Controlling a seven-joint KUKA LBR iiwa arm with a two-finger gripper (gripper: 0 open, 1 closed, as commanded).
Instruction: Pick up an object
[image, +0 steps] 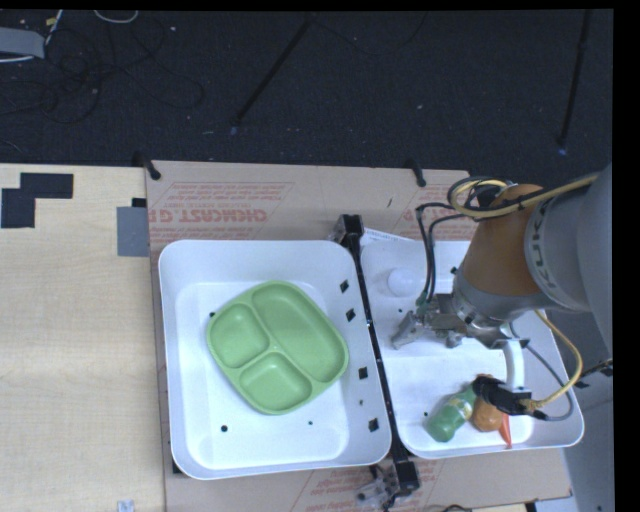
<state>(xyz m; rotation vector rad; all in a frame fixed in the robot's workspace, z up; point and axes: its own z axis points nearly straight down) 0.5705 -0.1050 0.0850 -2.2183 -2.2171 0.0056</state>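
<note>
Since the job is only to lift some object, what matters is where the loose things lie and how the arm stands over them. Farthest left, the pale wooden worktop (70, 330) carries a cardboard sheet (230, 205) under both bins, probably as a base to keep them from sliding. On it the left bin (190, 270) holds a green divided plate (277, 346), lying flat and turned askew near the middle of the floor, well apart from every wall. Its low, broad shape would be awkward to pinch from above, so I judge it a poor target.

Between the bins runs a black divider (365, 340) with clips, which seems to hold the two rims together.

In the right bin (415, 400) a small white round thing (401, 281) sits near the far-left corner, hard to make out against the white floor. The pincer (432, 330) hangs over the bin's middle, its metal fingers spread apart with nothing between them, pointing toward the divider. Nearer the front edge lie a green bottle-like object (448, 418) and, touching it on the right, an orange object (490, 415), with a dark cable end across it. The arm (520, 260) leans in from the right, so these two lie nearly beneath its wrist. I judge them the likeliest pick, though their contact invites a muddled grasp.
</note>
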